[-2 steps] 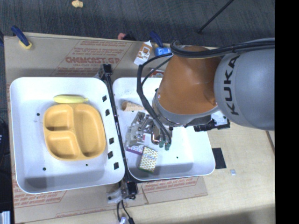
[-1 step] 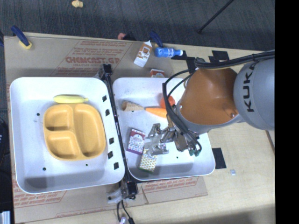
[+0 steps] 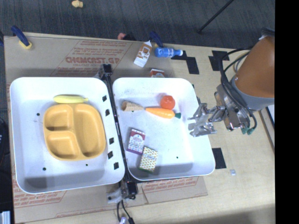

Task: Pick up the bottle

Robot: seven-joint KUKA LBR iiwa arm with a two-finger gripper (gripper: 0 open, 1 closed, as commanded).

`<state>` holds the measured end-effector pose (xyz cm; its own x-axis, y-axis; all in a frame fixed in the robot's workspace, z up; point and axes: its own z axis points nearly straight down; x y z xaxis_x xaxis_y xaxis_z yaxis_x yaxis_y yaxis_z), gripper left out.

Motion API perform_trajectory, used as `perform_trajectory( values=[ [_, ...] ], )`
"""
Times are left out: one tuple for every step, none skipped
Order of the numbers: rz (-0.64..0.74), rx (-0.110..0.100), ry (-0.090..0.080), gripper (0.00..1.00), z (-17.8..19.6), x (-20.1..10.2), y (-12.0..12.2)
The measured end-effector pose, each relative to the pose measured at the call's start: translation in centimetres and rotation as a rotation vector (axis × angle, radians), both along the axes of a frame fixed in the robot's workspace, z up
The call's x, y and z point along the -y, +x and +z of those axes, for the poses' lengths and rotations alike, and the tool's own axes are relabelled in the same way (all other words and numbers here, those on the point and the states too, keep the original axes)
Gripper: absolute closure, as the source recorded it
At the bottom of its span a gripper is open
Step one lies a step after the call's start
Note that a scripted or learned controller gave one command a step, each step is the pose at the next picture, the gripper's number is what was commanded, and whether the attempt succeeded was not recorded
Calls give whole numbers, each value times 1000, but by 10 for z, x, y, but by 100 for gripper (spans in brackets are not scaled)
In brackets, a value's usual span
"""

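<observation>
A small blue bottle (image 3: 166, 52) lies on its side on the bench, beyond the far rim of the right bin (image 3: 203, 157). My gripper (image 3: 198, 122) hovers over that bin's right rim, well in front of the bottle and to its right. Its two metal fingers (image 3: 201, 111) are spread open with nothing between them. The grey arm with its orange band (image 3: 256, 71) reaches in from the right.
The right bin holds a tomato (image 3: 167, 101), a carrot (image 3: 160, 112), a bread piece (image 3: 132, 106), a purple box (image 3: 136, 141) and a patterned box (image 3: 148, 159). A small carton (image 3: 143, 54) lies left of the bottle. The left bin (image 3: 23, 171) holds a yellow divided plate (image 3: 74, 129) and a banana (image 3: 70, 98).
</observation>
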<state>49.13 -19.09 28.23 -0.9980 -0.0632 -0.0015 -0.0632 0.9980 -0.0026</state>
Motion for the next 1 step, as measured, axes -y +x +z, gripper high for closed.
perform_trajectory(
  values=[
    [137,1,0,100,14,20,-12]
  ],
)
